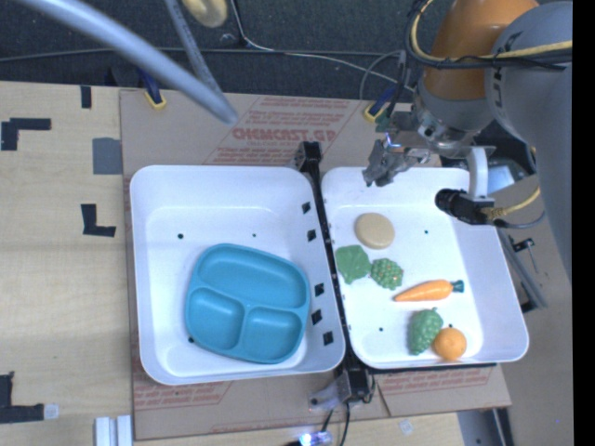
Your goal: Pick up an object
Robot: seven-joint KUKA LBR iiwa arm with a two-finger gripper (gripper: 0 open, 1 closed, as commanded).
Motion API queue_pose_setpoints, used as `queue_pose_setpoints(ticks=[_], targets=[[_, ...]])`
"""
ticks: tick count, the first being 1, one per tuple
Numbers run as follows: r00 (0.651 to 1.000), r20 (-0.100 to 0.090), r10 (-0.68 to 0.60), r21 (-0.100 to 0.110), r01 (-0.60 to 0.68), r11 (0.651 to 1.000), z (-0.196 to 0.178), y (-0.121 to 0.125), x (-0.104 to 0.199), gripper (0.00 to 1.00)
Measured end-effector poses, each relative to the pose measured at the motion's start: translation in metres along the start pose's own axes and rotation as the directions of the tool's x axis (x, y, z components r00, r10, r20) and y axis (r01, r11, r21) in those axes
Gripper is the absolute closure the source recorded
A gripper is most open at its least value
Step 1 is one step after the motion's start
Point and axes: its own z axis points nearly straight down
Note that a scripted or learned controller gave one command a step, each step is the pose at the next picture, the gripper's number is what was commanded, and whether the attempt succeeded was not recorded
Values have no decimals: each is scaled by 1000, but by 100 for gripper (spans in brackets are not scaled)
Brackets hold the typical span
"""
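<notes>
Nearest me, an orange ball lies in the right bin; above its far rim, the gripper hangs empty, fingers slightly apart.

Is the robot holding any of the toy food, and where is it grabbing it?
Nothing is held. The gripper hangs above the far edge of the right bin, with no food between its fingers; the cookie lies in the bin.

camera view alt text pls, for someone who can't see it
The gripper hangs over the right bin's far edge, above a tan disc, green toys, a carrot and an orange. The left bin holds a blue tray.
</notes>
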Motion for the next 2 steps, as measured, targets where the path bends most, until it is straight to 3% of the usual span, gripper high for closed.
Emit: queue_pose_setpoints(ticks=[1, 2], targets=[[1000, -1, -3, 1, 3, 1000, 6, -28, 56, 100], [1000, -1, -2, 1, 2, 1000, 11, -58, 91, 100]])
